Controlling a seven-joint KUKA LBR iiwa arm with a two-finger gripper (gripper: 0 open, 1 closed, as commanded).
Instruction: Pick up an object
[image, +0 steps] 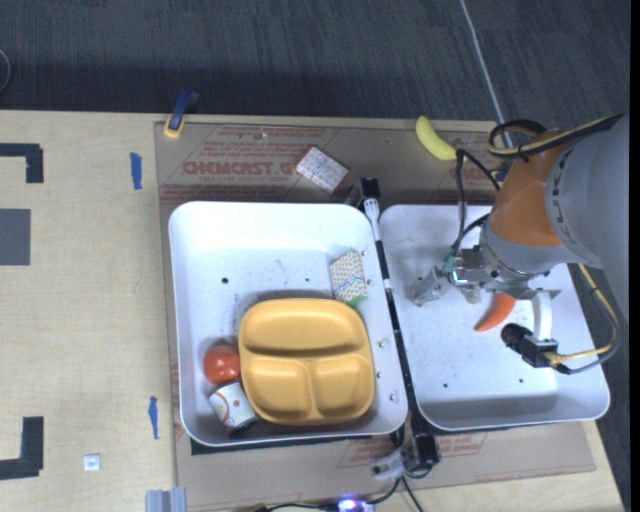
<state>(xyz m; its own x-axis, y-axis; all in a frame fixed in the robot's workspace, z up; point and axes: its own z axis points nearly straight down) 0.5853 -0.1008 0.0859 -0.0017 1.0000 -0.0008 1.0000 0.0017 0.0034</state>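
Observation:
My gripper (447, 278) hangs low over the left half of the right bin (500, 400), pointing toward the bin's left wall. An orange carrot-shaped object (493, 313) lies on the bin floor just right of and below the gripper, partly hidden by the wrist. The left bin (200, 240) holds a yellow sectioned plate (305, 358), with a red ball (220, 362) and a small white-and-orange can (232, 404) at its left. A patterned packet (348, 276) lies beside the bin's right wall. Whether anything sits in the gripper is hidden.
A yellow banana (434, 138) and a checked card (320, 168) lie on the cardboard behind the bins. A black pen-like item (370, 196) rests at the divider's far end. Cables and a black connector (527, 343) trail from the arm over the right bin.

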